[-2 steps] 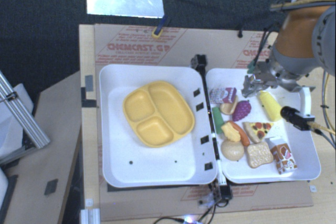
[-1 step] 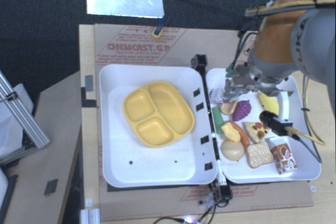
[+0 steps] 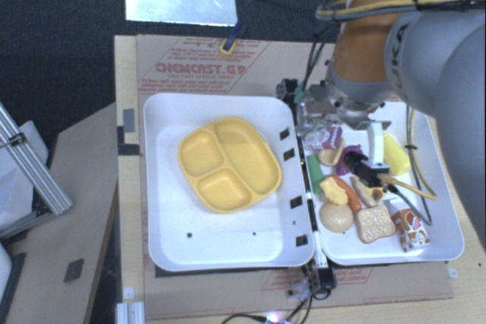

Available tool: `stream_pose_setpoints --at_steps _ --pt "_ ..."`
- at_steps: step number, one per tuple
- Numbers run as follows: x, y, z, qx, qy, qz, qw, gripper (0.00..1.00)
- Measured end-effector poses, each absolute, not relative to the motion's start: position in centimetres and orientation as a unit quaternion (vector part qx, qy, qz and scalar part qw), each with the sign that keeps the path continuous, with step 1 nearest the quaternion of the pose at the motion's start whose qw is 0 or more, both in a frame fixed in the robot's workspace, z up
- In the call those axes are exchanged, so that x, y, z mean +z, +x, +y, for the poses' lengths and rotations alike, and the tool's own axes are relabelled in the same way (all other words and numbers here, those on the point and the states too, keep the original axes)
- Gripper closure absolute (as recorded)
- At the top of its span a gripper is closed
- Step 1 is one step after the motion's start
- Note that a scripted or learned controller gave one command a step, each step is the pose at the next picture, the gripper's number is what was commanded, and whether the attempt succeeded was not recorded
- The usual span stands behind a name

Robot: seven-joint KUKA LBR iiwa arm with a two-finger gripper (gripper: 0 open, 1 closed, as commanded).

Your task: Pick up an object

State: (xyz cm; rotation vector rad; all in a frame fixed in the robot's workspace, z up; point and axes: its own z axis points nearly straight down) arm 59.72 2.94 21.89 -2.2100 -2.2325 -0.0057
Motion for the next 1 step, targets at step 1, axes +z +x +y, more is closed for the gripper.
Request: stream_pose_setpoints --at_steps 1 --pt "21.62 58.94 4.49 -0.0001 -0.705 -0.709 0.000 1.00"
